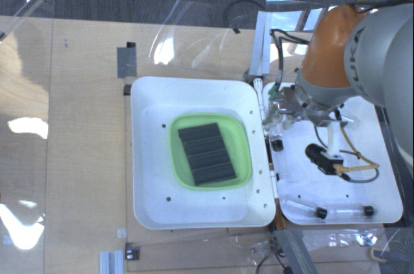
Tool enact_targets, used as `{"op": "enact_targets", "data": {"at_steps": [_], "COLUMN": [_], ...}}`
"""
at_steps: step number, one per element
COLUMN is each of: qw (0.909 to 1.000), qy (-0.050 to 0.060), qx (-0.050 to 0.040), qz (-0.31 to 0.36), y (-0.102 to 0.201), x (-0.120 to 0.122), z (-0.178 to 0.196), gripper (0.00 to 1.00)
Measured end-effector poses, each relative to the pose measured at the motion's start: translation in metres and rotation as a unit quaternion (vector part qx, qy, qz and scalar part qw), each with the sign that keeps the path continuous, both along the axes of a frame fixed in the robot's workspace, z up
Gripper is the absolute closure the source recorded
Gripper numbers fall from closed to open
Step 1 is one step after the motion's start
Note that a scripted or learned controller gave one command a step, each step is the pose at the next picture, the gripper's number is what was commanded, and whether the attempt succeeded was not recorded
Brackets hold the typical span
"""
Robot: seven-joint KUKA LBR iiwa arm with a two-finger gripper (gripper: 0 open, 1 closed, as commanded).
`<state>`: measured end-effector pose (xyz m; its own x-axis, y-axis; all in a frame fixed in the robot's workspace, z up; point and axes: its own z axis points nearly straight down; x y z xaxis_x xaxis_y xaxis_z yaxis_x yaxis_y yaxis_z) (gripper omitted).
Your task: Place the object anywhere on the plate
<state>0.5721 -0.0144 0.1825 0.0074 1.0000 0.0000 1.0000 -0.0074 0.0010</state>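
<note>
The dark ridged block [206,154] lies on the green plate [242,150] in the left white bin [149,156].

The plate sits in the middle of that bin, and the block lies flat on it, a bit tilted. The arm [349,46] hangs over the right white bin [388,189], just past the plate's bin. Its hand [277,112] is near the wall between the two bins, well apart from the block. I cannot tell how the hand is set. Both bins rest on the wooden worktop [71,156].
</note>
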Motion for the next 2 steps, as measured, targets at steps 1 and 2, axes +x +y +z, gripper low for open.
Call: {"op": "enact_targets", "data": {"at_steps": [1,2], "qw": [0.9998,0.9998], "qy": [-0.001,-0.001], "qx": [0.0003,0.0001], "qz": [-0.019,-0.019], "y": [0.0756,0.0754], "x": [0.0115,0.0115], "z": [0.0002,0.0002], "gripper": [1.00,0.00]}}
